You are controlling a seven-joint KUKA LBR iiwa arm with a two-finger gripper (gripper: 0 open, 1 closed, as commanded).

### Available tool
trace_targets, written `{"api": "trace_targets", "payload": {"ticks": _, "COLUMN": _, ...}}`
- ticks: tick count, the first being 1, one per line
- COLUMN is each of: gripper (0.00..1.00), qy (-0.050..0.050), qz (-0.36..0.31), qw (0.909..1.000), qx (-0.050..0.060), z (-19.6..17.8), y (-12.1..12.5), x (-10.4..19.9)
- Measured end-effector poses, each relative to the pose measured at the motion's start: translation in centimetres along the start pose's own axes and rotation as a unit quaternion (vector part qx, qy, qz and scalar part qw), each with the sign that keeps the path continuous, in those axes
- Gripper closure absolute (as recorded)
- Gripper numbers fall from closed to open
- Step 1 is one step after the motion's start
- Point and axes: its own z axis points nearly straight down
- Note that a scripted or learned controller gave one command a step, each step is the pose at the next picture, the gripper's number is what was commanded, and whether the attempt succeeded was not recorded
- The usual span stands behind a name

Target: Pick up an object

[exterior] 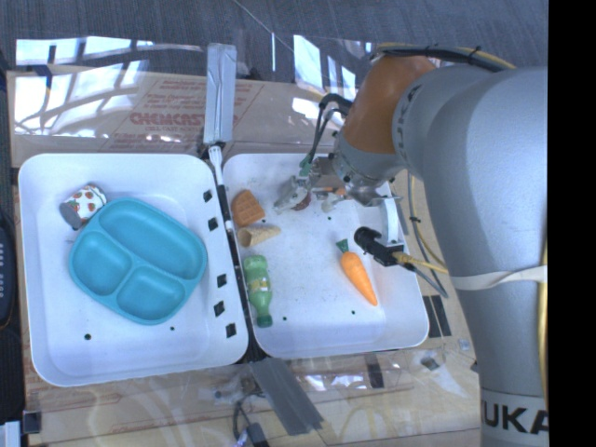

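Carrot (358, 276) is the clearest pick: one, orange with a green top. It lies flat and slanted near the right edge of the right bin (307, 329), green end toward the far edge, touching nothing else.

Hard to read first. I see the gripper (303, 192) low over the right bin's far edge, about midway along it. It is a cluttered grey blur from here, so I can't tell whether the claw is wide, narrow or holding anything. A small dark-brown smudge (300, 203) sits right at it; I can't identify it or say if it is gripped. The arm (466, 175) covers the bin's far right corner and part of its right edge.

Counts for the right bin, all along its left edge:
- One brown bread piece (247, 208), near the far end.
- One pale wedge (260, 236), just beside the bread on its near side; contact unclear.
- One green bottle (257, 290), lying down lengthwise along the edge, nearer the front corner.

Counts for the left bin (47, 333):
- One blue plate (138, 259) with three compartments, around the middle.
- One small grey, white and red thing (84, 205) at the plate's far left rim, toward the bin's far left corner. It is too small to name, and I can't tell whether it touches the plate.

Two bins in all, side by side.
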Motion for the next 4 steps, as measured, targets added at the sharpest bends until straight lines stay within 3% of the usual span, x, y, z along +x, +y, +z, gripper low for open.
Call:
{"api": "trace_targets", "payload": {"ticks": 1, "gripper": 0.0, "qy": 0.0, "qz": 0.0, "qw": 1.0, "qx": 0.0, "z": 0.0, "y": 0.0, "x": 0.0}}
{"api": "trace_targets", "payload": {"ticks": 2, "gripper": 0.0, "qy": 0.001, "qz": 0.001, "qw": 1.0, "qx": 0.001, "z": 2.7, "y": -7.2, "x": -1.7}}
{"api": "trace_targets", "payload": {"ticks": 3, "gripper": 0.0, "qy": 0.001, "qz": 0.001, "qw": 1.0, "qx": 0.001, "z": 2.7, "y": -9.9, "x": 1.0}}
{"api": "trace_targets", "payload": {"ticks": 4, "gripper": 0.0, "qy": 0.001, "qz": 0.0, "qw": 1.0, "qx": 0.0, "z": 2.7, "y": -2.8, "x": 3.9}}
